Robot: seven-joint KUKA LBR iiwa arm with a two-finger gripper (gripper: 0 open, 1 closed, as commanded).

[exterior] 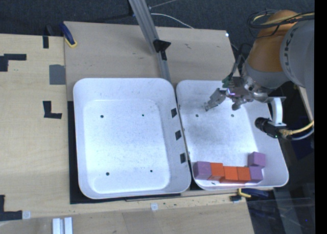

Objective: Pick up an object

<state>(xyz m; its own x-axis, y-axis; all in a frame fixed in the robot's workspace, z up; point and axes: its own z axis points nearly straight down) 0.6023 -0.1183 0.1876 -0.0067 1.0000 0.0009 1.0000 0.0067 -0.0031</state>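
Gripper point(223, 102) open, holding nothing, over right bin point(230, 132); purple and orange blocks point(230, 170) well below it; left bin point(125, 136) beside.

arm point(301, 49): grey shell | orange band above wrist | black cables | end effector point(225, 101): metallic grey

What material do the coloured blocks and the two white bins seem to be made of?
Purple blocks and orange blocks: probably foam or painted wood, going by matte faces without glare.
Right bin and left bin: likely moulded plastic, with rounded corners and a smooth, speckled surface.
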